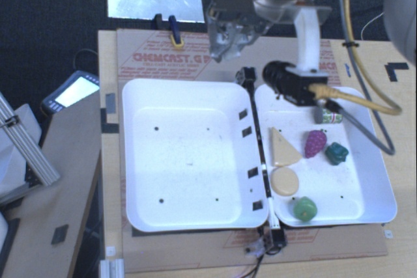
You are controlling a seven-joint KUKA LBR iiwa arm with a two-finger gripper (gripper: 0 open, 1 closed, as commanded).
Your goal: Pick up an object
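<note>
My gripper (221, 49) hangs high above the bench, over the cardboard just behind the back rim of the left bin (140, 140). The right bin (371, 198) holds several objects: a cream wedge (283, 148), a cream round disc (285, 181), a green ball-like piece (304, 208), a purple grape bunch (315, 142), a teal lump (337, 153) and a small green-and-white can (330, 116) near its back. All of them lie well to the right of and below the gripper.
A black fixture (287, 84) with a yellow cable (365, 104) reaches over the right bin's back edge. The bins meet at a hinged divider (257, 153). A blue and yellow clamp (174, 32) sits on the cardboard at the back left. A tablet (73, 93) lies left of the bench.
</note>
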